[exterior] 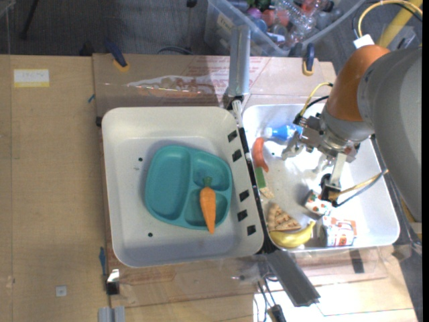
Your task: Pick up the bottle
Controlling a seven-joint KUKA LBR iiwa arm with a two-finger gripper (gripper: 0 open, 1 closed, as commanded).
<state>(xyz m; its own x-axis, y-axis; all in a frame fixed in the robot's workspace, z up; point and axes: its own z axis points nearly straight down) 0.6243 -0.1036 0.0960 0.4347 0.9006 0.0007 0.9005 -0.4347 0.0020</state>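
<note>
None of the pickup looked done from the camera view: the bottle [280, 132] lay in the right bin [382, 237] at its far-left corner, just beside the gripper [320, 154], whose grasp, perhaps empty, I cannot tell.

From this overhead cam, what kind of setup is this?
Likely a robot-manipulation lab bench: two white bins on a wooden table, toy food such as a carrot on a teal tray, and a clear tub of spare props behind.
</note>
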